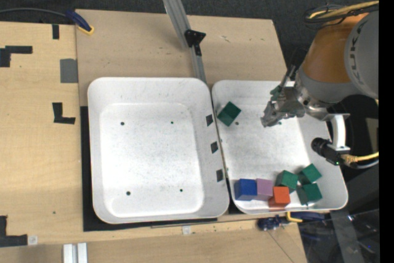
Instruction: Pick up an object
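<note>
My gripper (269, 120) hangs over the upper middle of the right bin (258, 151), with nothing visible between its tips. A green cube (229, 113) lies to its left, near the bin's left wall. Along the bin's front edge sit a blue cube (247, 188), a lilac cube (265, 187), an orange cube (281, 195) and three green cubes (300, 182) clustered at the front right corner.
The left bin (148, 151) stands next to the right one, sharing a wall with black clips. A slanted metal pole (178, 9) rises from the back between the bins. My arm's orange band (332, 52) and cables fill the right side.
</note>
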`<state>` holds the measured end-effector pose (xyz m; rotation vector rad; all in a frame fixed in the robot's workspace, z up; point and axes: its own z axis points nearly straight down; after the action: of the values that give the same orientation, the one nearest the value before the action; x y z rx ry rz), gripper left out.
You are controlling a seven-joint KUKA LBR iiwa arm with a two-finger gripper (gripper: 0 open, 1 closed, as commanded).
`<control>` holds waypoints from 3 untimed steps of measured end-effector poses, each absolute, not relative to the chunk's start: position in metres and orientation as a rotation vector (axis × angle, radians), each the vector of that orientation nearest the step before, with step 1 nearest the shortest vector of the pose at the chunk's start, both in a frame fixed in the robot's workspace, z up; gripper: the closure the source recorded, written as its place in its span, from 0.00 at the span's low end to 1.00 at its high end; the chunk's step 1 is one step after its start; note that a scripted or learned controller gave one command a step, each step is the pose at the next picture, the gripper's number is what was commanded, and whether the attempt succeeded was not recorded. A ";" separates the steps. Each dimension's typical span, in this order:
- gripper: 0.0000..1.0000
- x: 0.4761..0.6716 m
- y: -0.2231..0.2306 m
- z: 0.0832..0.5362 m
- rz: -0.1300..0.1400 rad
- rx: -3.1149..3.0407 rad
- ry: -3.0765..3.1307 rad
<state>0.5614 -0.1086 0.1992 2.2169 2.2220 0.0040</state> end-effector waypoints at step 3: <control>1.00 0.550 0.002 0.236 0.000 2.214 2.232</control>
<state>0.5502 0.0018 0.2363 2.2143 2.2323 0.0003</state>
